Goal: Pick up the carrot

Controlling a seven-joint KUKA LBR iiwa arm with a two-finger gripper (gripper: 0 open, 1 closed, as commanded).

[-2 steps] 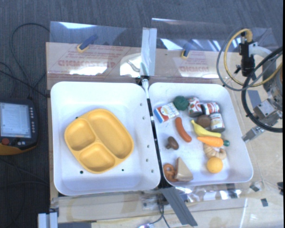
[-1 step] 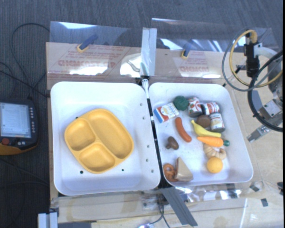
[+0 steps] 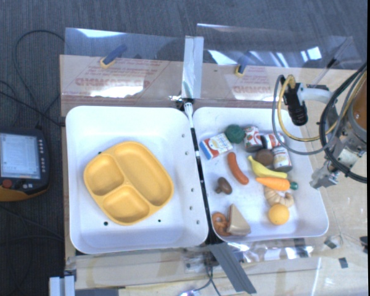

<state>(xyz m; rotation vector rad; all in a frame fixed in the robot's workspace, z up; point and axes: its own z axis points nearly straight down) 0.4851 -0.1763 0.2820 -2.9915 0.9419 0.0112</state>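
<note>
The carrot (image 3: 272, 182), orange with a small green tip at its right end, lies flat in the right bin (image 3: 308, 227) toward the bin's right side. A yellow banana (image 3: 263, 168) lies just above it and a pale knobbly item (image 3: 277, 197) just below. My gripper (image 3: 328, 177) hangs outside the bin's right rim, roughly level with the carrot and well apart from it, with nothing seen in it. The arm's wrist and cables (image 3: 351, 128) rise above it at the right.
The right bin also holds a red sausage (image 3: 237, 167), a green vegetable (image 3: 235, 132), two cans (image 3: 281, 158), a red-and-white carton (image 3: 216, 145), a yellow fruit (image 3: 278, 214), a pretzel (image 3: 220, 222) and a wedge (image 3: 237, 222). A yellow divided plate (image 3: 128, 182) sits in the left bin (image 3: 80, 227).
</note>
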